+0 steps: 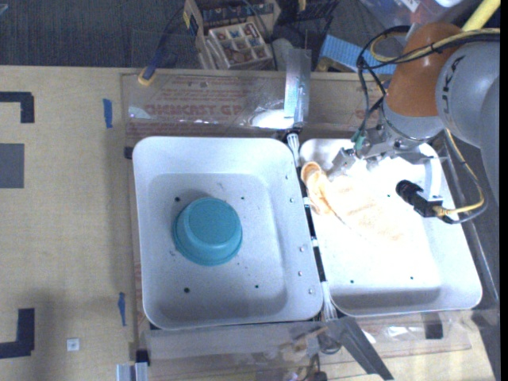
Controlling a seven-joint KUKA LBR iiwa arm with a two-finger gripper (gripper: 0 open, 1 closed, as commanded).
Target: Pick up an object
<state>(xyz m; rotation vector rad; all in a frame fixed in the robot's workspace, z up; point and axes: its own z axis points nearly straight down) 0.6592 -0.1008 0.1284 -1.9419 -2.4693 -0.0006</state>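
Over the right bin point(460, 292), the gripper point(349, 155) hangs near its back left corner; whether it is clenched cannot be told. Just beside it lies an orange cloth point(317, 189). A blue bowl point(208, 230) sits upside down in the left bin point(159, 157).

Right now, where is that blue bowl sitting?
In the camera view, the blue bowl sits upside down near the middle of the left bin, well apart from the claw over the right bin.

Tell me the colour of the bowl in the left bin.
Teal-blue round plastic bowl, upside down, seen in the camera view.
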